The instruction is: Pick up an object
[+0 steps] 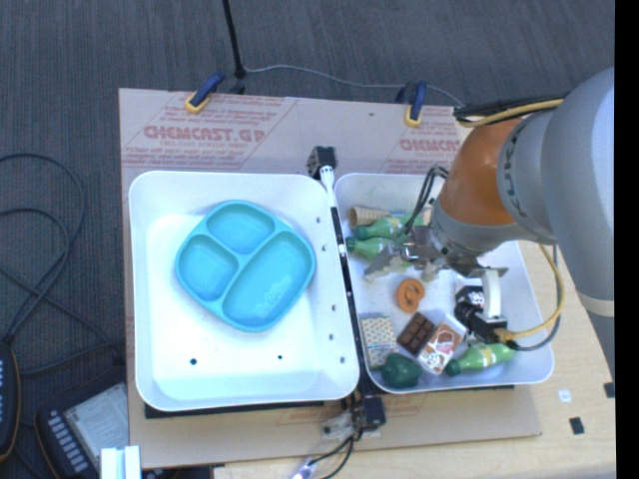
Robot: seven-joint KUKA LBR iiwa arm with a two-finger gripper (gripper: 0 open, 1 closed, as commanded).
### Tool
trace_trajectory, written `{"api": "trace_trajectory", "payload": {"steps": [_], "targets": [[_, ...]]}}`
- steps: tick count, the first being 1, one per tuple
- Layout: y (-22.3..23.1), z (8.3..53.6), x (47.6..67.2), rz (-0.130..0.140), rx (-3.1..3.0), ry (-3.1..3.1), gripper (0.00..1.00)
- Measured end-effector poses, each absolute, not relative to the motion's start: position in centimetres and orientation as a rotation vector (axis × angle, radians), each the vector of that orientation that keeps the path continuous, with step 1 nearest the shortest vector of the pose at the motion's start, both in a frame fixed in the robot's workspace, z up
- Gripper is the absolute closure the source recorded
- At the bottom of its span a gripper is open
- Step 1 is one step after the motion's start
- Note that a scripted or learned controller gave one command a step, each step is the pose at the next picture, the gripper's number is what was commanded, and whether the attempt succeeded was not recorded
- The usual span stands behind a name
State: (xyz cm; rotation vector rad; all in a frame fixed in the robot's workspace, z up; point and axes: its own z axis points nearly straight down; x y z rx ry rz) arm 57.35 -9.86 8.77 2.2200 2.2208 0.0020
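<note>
The gripper [407, 252] reaches into the right bin [534, 367], beside a green bottle [377, 230] and above an orange donut [410, 294]. Its finger spread cannot be told. A blue plate [246, 263] lies in the left bin [160, 367].

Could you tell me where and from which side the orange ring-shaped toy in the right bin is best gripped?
Probably across the outer rim of the orange ring, coming straight down from above. It lies flat on the floor of the right bin with bare white around it, so the jaws could straddle it; the chocolate bar sits just below.
</note>
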Motion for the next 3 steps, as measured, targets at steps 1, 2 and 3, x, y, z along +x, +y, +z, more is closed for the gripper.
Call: {"api": "trace_trajectory", "payload": {"steps": [1, 2, 3], "targets": [[-10.9, 8.8, 52.2, 0.007, 2.216, 2.215, 0.0], [-10.9, 9.9, 52.2, 0.01, 2.215, 2.214, 1.0], [-8.4, 25.0, 56.8, 0.001, 2.218, 2.22, 1.0]]}}
